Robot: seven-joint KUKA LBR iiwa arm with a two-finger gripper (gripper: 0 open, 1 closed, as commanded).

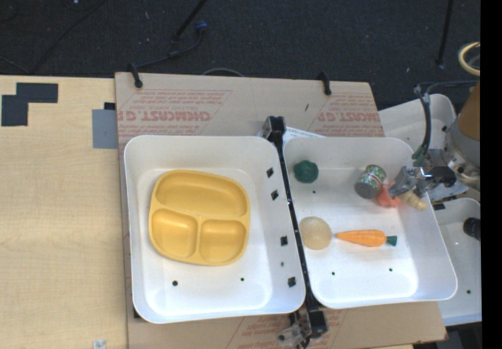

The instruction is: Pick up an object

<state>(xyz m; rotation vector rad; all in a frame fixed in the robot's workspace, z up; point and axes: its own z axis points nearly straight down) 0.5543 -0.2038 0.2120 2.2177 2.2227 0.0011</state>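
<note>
The likeliest target, a small pink object [387,198], lay at the right side of the frame against the right wall of the right-hand bin [427,281], touching a small tin can [371,181] lying on its side just to its left. The claw [413,185] sat at that wall, right beside the pink object; whether it was spread or pressed together could not be told, and nothing could be seen held in it. By my judgement the step in hand was the reach and closing-in, with no lift begun. The next move called for a clean grip on one thing without jamming against the can or the wall.

Lower in the same bin lay an orange carrot [361,238], its tip touching a pale ball [316,232]; a dark green ball [306,172] sat toward the upper left corner. The left bin [145,277] held a yellow divided plate [199,216].

The cardboard [180,108] under the bins bore red printed lettering, upside down, not surely readable. The can's label was too small to read.
</note>
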